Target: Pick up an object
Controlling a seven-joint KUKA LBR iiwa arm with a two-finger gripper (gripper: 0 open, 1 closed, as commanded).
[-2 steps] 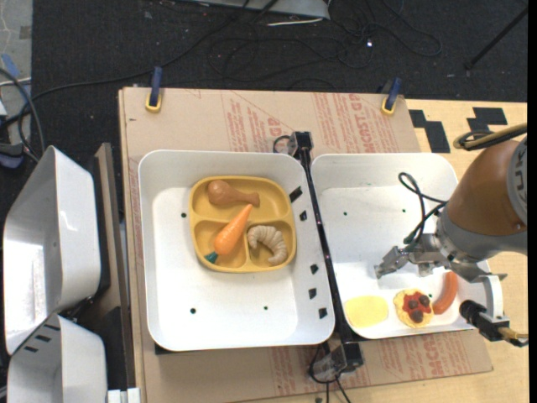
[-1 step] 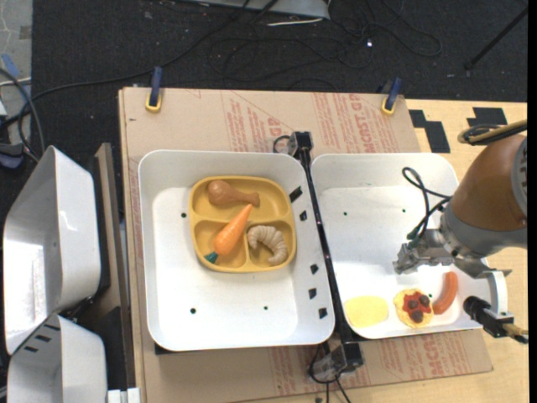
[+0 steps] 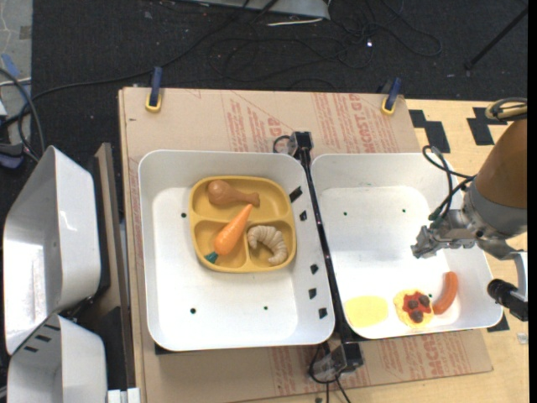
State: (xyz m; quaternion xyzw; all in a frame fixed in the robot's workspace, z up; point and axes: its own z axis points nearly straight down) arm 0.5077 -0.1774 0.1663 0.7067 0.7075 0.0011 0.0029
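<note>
In the left bin (image 3: 168,309) a yellow divided plate (image 3: 200,225) carries a brown drumstick (image 3: 232,194), an orange carrot (image 3: 233,230) and a pale curled shrimp (image 3: 268,240). The right bin (image 3: 369,200) has a flat yellow disc (image 3: 367,311), a small red and dark piece (image 3: 414,306) and an orange-red sausage (image 3: 445,292) along its near edge. My gripper (image 3: 426,247) hangs low over the right bin's right side, just above and left of the sausage. Nothing shows between its fingers.
A black divider with clips (image 3: 312,217) runs between the bins. The cardboard bench (image 3: 252,116) has yellow clamps (image 3: 153,101) at its far edge. White tubs (image 3: 46,242) stand at the left. The arm's orange band (image 3: 508,170) is at the right edge.
</note>
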